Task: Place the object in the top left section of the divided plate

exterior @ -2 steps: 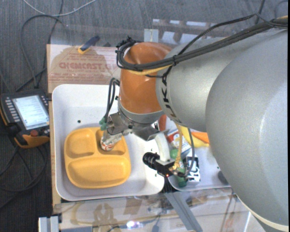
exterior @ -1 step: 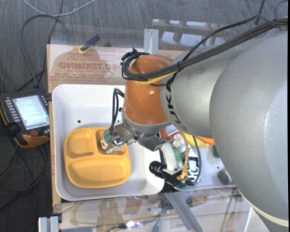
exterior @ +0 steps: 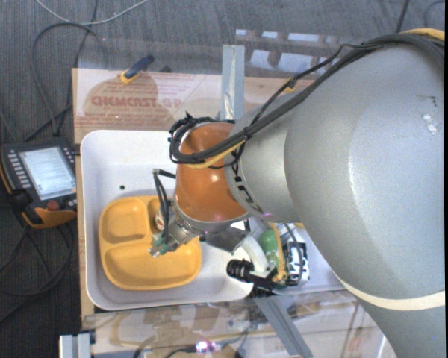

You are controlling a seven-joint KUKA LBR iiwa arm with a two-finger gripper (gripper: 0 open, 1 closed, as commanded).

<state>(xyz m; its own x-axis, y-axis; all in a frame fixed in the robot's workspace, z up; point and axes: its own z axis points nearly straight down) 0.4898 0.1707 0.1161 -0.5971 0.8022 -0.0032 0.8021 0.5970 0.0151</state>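
My end effector (exterior: 161, 246) hangs over the yellow divided plate (exterior: 127, 274) in the left bin (exterior: 112, 151), at the ridge between sections, positioned for a drop. Finger spread: cannot tell, arm blocks it. A small greenish object (exterior: 158, 247) sits at the tip; held or resting, unclear.

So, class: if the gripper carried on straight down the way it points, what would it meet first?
Most likely the yellow plate: the gripper points down over the plate's middle, near its dividers. Its height above it is unclear.
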